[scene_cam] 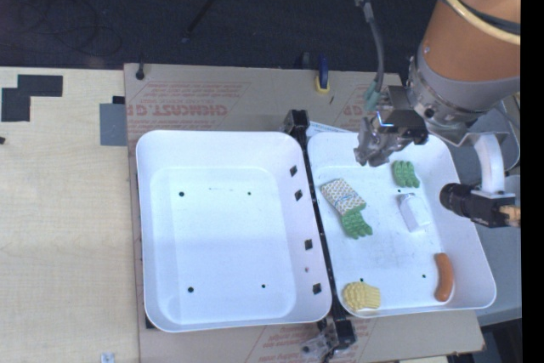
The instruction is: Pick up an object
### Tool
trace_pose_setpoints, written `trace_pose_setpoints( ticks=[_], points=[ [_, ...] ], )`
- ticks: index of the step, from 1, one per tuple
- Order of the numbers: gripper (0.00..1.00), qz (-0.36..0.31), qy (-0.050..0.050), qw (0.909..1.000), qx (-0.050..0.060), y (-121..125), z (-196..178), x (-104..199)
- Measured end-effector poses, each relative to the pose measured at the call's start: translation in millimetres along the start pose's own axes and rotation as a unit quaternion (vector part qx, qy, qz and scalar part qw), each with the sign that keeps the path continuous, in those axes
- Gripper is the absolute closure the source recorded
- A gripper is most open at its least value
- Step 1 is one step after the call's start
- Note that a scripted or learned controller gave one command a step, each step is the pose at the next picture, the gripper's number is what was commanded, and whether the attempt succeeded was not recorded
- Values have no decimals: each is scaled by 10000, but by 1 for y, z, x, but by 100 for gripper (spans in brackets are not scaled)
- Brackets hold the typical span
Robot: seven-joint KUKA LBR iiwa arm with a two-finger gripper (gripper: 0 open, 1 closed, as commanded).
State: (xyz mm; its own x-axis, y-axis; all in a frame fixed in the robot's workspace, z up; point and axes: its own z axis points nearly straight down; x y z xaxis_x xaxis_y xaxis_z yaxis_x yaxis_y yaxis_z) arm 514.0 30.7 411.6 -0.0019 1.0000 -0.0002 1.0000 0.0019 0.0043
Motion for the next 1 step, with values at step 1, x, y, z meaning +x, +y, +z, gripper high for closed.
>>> trace_pose_setpoints(
  ticks=[1],
  points=[
    [100, 18, -3, 10000, 95, -42, 108, -7]
  ],
)
